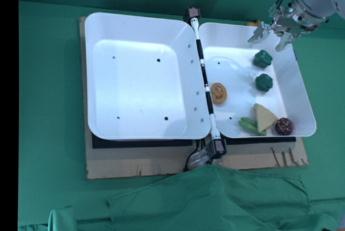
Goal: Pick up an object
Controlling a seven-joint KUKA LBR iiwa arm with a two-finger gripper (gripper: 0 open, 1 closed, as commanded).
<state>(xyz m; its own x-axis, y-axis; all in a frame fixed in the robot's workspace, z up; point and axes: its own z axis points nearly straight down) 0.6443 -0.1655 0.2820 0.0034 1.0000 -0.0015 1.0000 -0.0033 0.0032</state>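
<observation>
In the right bin, at 5 o'clock, a dark red ball sits beside a yellow wedge. Two green lumps lie farther back. At 1 o'clock, the gripper hangs above with fingers apart, holding nothing. No writing can be read.

Fixed overhead slant over both bins

Open room around spaced toys

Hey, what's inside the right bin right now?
Right bin: two green peppers, a pretzel, cheese wedge, green beans, dark berry. The wedge hides part of the beans.
</observation>
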